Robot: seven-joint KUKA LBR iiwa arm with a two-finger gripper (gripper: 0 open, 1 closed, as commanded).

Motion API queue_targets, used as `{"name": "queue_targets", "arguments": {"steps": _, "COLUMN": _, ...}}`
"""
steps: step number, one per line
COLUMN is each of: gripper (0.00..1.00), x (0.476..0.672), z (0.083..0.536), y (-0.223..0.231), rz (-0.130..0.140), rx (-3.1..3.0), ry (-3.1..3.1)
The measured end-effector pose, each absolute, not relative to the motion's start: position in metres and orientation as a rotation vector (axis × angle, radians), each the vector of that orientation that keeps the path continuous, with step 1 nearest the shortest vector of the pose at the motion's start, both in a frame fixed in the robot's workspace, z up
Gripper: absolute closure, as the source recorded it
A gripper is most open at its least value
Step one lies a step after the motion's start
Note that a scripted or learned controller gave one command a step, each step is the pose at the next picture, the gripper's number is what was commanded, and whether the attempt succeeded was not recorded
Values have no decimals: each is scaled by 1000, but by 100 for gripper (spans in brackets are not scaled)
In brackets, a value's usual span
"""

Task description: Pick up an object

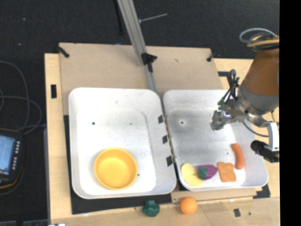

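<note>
claw over right bin — open or closed, cannot tell

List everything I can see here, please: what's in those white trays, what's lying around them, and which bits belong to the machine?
White bins: 2, side by side on the bench.
Bowl: 1, yellow, left bin, near corner.
Sausage-shaped piece: 1, orange-red, right bin.
Orange block: 1, right bin, near edge.
Purple and green piece: 1, beside the block.
Pale yellow piece: 1, right bin, near corner.
Orange ball: 1, on the bench outside the bins.
Green item: 1, left of the ball.
Metal pole: 1, grey, behind the bins.
Arm: 1, grey and orange.
Gripper: 1, above the right bin.
</note>
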State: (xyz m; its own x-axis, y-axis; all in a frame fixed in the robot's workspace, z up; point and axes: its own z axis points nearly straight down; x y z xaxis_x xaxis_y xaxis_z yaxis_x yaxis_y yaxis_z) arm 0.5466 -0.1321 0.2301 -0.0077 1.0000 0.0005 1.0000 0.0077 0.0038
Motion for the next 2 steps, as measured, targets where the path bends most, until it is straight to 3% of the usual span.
{"name": "queue_targets", "arguments": {"steps": 1, "gripper": 100, "x": 578, "z": 241, "y": -82, "rz": 5, "rx": 2211, "ry": 2229}}
{"name": "queue_targets", "arguments": {"steps": 2, "gripper": 100, "x": 593, "z": 237, "y": -37, "rz": 2, "rx": 2214, "ry": 2228}}
